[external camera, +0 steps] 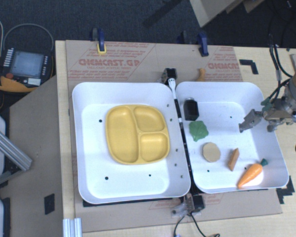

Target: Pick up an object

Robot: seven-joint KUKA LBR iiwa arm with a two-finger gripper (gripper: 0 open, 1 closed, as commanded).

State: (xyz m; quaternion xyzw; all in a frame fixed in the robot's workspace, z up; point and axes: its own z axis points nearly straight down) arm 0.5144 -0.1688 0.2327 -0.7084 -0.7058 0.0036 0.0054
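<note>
Hovering at the right side of the right bin [222, 95], my hand [260, 121] hangs spread wide with nothing between its fingers; one grey finger [248, 121] points left over bare white floor. Everything I could take lies to my left and lower in the view: the carrot [250, 175] near the bin's front right corner, the small brown stick [233, 159] just beside it, the round tan piece [211, 152], the green piece [199, 130] and the black block [190, 109] close to the wall between the two bins.

Dropping straight down from here, I judge, would close me on nothing at all. The carrot is nearest, but it rests close to the sloping wall, so a finger could strike the rim or push the carrot up against it. The stick is thin and lies tilted; closing across the wrong axis could flick it away. The tan round and the green piece lie near each other, so a wide approach might nudge one while reaching for the other. The yellow divided plate [137, 133] in the left bin [89, 132] sits well apart from me.
</note>
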